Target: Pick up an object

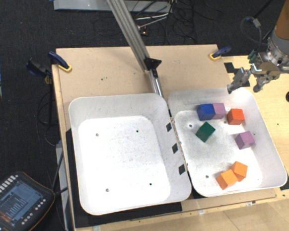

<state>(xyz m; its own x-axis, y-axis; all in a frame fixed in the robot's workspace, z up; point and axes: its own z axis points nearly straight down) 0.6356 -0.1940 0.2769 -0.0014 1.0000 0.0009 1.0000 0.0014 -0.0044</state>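
The right bin (266, 143) holds several small blocks: a blue one (205, 111) with a pale purple one (219, 110) touching it, a red-orange one (235, 116), a dark green one (205, 131), a purple one (245, 139), and two orange ones (226, 179) (240, 170) near the front. My gripper (248, 81) hangs at the far right corner of that bin, above its rim, with its two fingers spread apart and nothing between them. It is well apart from every block.
The left bin (120, 154) sits beside the right one on the wooden bench (106, 70). A slanted metal pole (130, 29) crosses the back of the bench. Clamps (60, 62) sit at the back corners. A teach pendant (17, 204) lies off the bench at the lower left.
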